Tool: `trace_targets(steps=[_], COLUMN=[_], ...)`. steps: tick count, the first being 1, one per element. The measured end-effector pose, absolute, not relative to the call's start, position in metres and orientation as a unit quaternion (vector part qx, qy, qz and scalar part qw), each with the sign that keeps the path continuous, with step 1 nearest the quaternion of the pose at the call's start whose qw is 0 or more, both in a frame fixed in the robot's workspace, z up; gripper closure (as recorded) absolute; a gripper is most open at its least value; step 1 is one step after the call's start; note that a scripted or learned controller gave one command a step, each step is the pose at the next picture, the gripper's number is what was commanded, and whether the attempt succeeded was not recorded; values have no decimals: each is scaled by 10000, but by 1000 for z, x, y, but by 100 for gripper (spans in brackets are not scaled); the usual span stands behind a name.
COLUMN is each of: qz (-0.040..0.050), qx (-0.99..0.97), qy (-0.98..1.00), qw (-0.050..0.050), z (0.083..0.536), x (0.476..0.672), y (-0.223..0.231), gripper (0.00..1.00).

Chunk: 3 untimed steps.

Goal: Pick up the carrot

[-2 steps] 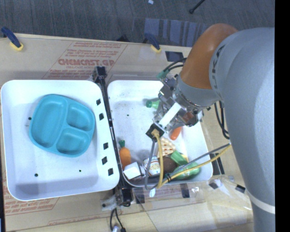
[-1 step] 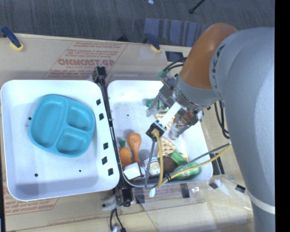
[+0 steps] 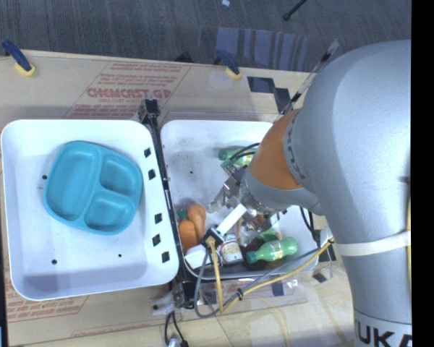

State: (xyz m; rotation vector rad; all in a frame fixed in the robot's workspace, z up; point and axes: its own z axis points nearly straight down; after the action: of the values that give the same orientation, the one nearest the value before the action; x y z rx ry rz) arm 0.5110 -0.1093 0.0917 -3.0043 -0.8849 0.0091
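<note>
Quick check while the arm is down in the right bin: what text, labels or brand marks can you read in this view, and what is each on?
"CHEMCAST GP": red print on the brown cardboard sheet under the bins; the smaller red lines around it are too blurred to read.
"KUKA": white letters, partly cut off by the frame edge, on the grey robot arm.
Label on the small jar near the green plastic bottle: too small to read.

We see a blue divided plate (image 3: 92,186) lying in the left white bin (image 3: 22,266). In the right bin (image 3: 202,139) a green bottle (image 3: 273,251) lies on its side near the front edge. Two blue clamps (image 3: 18,58) hold the counter (image 3: 72,89).
</note>
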Motion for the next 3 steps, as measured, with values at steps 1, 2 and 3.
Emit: trace_targets(steps=[1,2,3], qz=[30,9,59], qx=[-9901,-9906,-9916], qy=[-1406,-1368,-1291], qw=[16,41,32], z=[91,195,191], x=[503,574,534], y=[-91,-20,-8], gripper=[0,0,0])
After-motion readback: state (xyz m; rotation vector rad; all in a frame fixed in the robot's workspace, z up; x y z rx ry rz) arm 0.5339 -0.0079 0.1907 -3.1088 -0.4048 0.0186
